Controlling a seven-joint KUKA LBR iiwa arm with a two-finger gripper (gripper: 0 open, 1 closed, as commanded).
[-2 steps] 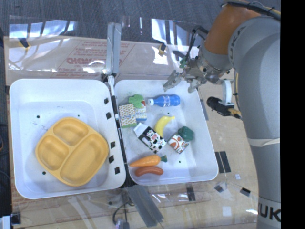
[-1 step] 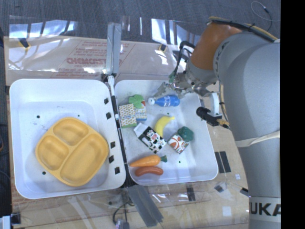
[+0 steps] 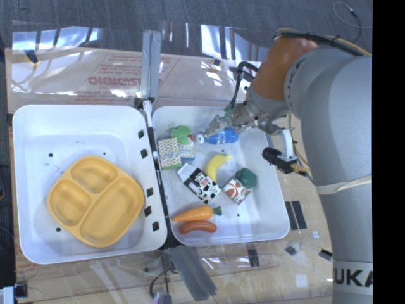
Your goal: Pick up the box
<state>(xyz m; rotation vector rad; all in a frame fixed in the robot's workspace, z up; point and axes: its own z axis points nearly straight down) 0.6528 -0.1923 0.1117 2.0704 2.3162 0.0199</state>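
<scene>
Down in the right bin (image 3: 269,223), the box (image 3: 169,152) sits against the left wall, a small carton with a pale checked green and yellow face, lying just beside the divider between the two bins. Taking the box as the landmark: a green toy (image 3: 180,132) touches its upper right corner, and a blue and white bottle (image 3: 219,136) lies further right of that, on its side. Right and slightly below the box is a yellow banana (image 3: 217,165), and just below the box a black and white cow-patterned carton (image 3: 201,185) lies tilted. Further right of the cow carton is a small orange and white can (image 3: 235,192) with a dark green piece (image 3: 246,177) touching its upper side. Well below the box, near the bin's front wall, an orange carrot (image 3: 193,214) lies over a reddish sausage (image 3: 197,227).

The claw (image 3: 229,120) hangs well to the right of the box, over the bottle's far end; whether it stands wide or narrow I cannot tell, as the wrist hides it. The grey arm (image 3: 329,119) with its orange band (image 3: 278,65) fills the side beyond.

Left of the box, across the divider, the left bin (image 3: 38,125) holds a yellow divided plate (image 3: 95,199).
</scene>
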